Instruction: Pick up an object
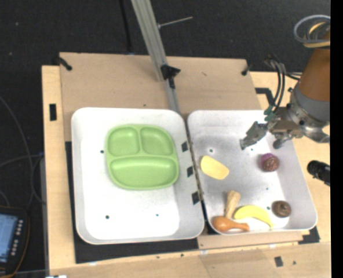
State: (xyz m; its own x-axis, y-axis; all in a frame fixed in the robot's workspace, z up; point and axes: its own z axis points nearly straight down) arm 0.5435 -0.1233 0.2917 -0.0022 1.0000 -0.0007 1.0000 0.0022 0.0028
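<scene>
I'm looking down on both bins. The left bin holds a green divided plate, three compartments, lying flat toward the upper middle. The right bin carries the loose pieces: a pale yellow wedge near its left wall, a purple round object toward the right, a dark brown round piece by the lower right corner, a banana along the bottom edge, a tan stick-like piece just beside it, and an orange-brown piece at the bottom rim. My gripper hangs over the right bin's upper part, fingers spread apart, nothing between them, the purple object just below it.
</scene>
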